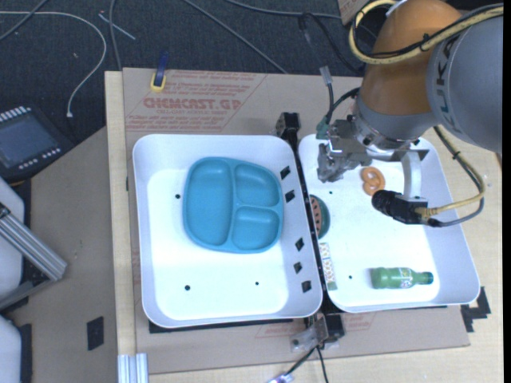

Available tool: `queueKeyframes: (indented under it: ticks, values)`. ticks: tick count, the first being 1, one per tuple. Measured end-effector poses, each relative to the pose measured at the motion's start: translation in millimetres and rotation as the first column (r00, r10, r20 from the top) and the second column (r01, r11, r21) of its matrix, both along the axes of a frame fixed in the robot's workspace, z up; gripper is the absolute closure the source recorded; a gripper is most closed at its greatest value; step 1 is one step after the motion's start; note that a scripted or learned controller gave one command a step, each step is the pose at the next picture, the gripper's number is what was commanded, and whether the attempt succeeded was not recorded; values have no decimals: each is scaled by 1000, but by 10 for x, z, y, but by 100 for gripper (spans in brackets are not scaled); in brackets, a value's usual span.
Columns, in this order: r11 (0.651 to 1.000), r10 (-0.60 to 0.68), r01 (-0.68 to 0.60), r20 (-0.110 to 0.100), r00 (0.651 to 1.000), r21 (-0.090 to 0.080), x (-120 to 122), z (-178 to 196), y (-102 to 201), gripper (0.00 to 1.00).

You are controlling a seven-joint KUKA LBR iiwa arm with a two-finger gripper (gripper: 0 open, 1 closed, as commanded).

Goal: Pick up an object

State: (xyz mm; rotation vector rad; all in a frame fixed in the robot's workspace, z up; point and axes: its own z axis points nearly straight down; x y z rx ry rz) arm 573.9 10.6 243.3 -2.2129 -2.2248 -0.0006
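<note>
Right beside the gripper (330, 168), just off to its right in the camera view, a small orange pretzel-looking thing (372, 180) is lying on the floor of the right bin (455, 246). It's close to the gripper but not between anything, just sitting loose on the white. Honestly can't tell whether the gripper is clamped or let go, the angle from above is hiding that, and nothing is showing as held.

Lower down from the gripper, toward the near edge of the same bin, a green bottle (400, 277) is lying on its side, well apart from the gripper. Just below the gripper and hugging the bin's left wall, some dark round thing (318, 216) is peeking out, mostly tucked against the divider so I can't say what it is. Further down that same wall a thin wrapped stick-type item (326, 264) is lying lengthwise.

Across the divider, off to the gripper's left, the left bin (160, 238) is holding a blue divided plate (232, 204), sitting flat around the middle.

Above the gripper the grey arm (471, 70) with its orange band (407, 50) is coming in from the right, with a yellow cable (455, 206) looping down beside it.
</note>
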Motion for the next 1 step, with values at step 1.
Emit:
queueKeyframes:
  ticks: [1]
  values:
    - [1000, 0, 0, 1, 1000, -1, 3, -41, 542, 100]
